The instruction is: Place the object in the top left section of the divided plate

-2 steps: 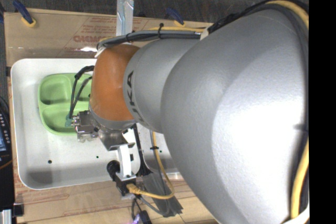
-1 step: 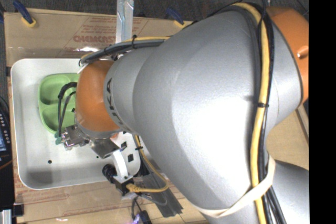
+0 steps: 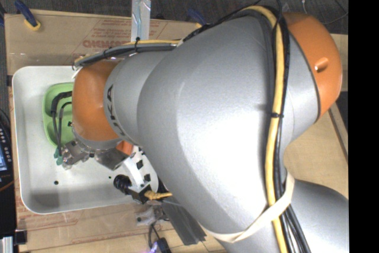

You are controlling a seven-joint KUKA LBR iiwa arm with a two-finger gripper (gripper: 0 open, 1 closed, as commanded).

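The grey arm with its orange band covers most of the camera view and reaches over the left white bin. A green divided plate lies in that bin, and just its left edge peeks out from under the wrist. The gripper hangs below the orange band, near the plate's lower edge, and looks small and dark. The arm hides the object and the plate's sections.
The bin sits on a brown cardboard sheet with blue clamps at its far edge. A small dark speck lies on the bin floor. The bin's near-left floor is bare white.
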